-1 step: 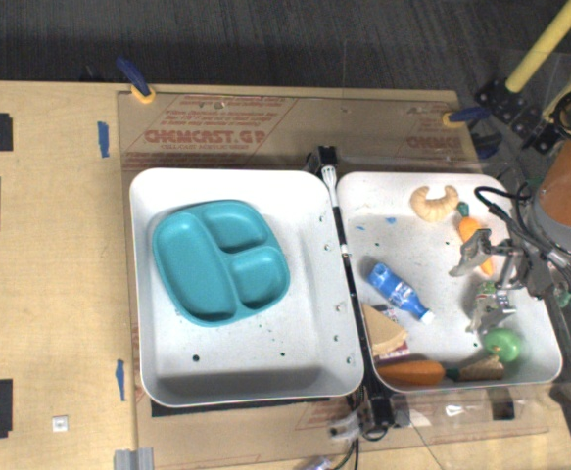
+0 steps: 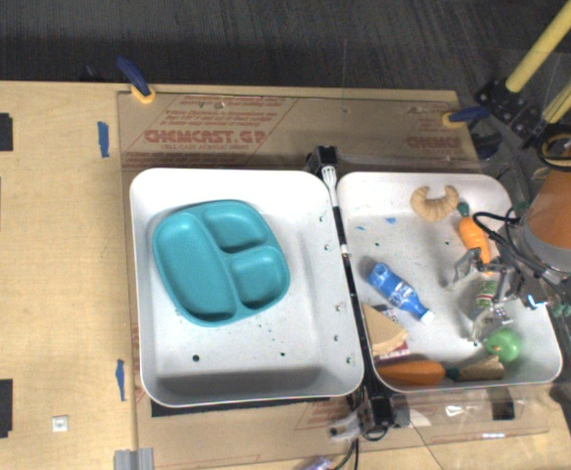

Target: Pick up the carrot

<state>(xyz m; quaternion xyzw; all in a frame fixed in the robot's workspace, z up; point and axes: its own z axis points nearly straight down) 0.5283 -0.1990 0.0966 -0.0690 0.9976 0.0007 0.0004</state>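
The carrot (image 2: 473, 235) is small and orange with a green top. It lies in the right bin (image 2: 403, 186) near the far right, just below a croissant (image 2: 434, 202). My gripper (image 2: 478, 297) reaches in from the right and hangs over the bin floor just in front of the carrot, its upper parts close to the carrot's lower end. The fingers look spread and open, with only bare bin floor between them. The arm's orange band (image 2: 559, 211) sits over the bin's right rim.
The right bin also holds a blue bottle (image 2: 399, 293), a sandwich wedge (image 2: 385, 333), an orange-red sausage (image 2: 412, 371), a green apple (image 2: 503, 344) and a brown bread piece (image 2: 483, 367). In the left bin (image 2: 158, 360) sits a teal divided plate (image 2: 219, 259).
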